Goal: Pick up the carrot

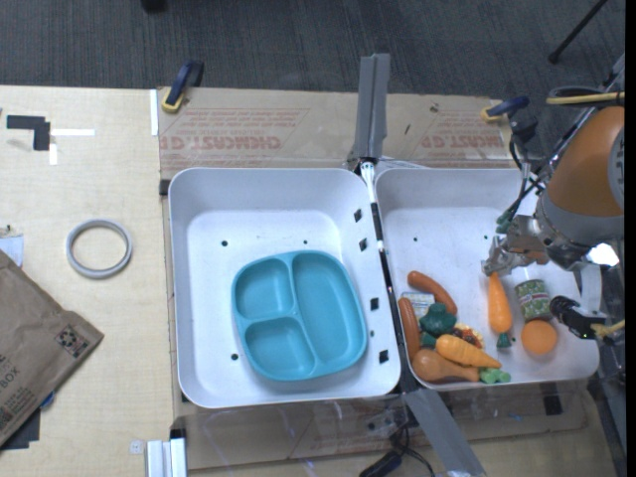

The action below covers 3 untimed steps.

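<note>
An orange carrot (498,306) with a small green tip lies upright in the view, in the right part of the right bin (447,217). A second carrot-like orange piece (465,350) with green leaves lies lower down in the pile near the bin's front. My gripper (503,258) hangs just above the upper end of the first carrot, close to it or touching it. Nothing is seen lifted off the bin floor.
Around the carrot lie two reddish sausages (430,288), a dark green vegetable (435,318), a small can (532,299), an orange (540,338) and a tan pear-like piece (437,366). The left bin (199,266) holds a blue divided plate (298,314). A tape ring (99,247) lies on the bench.
</note>
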Each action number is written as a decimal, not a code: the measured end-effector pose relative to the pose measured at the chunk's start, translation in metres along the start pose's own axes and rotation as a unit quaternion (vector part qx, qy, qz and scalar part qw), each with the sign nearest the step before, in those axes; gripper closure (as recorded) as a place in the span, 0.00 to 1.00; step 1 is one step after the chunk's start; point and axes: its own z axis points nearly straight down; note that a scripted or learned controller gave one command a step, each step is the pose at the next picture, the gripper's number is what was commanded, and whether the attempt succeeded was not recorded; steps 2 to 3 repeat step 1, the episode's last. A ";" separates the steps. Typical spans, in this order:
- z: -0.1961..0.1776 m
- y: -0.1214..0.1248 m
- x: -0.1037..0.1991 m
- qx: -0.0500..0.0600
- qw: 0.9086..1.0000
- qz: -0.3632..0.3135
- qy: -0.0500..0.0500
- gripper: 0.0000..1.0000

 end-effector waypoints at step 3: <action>-0.074 0.015 0.048 -0.001 1.000 -0.010 0.000 1.00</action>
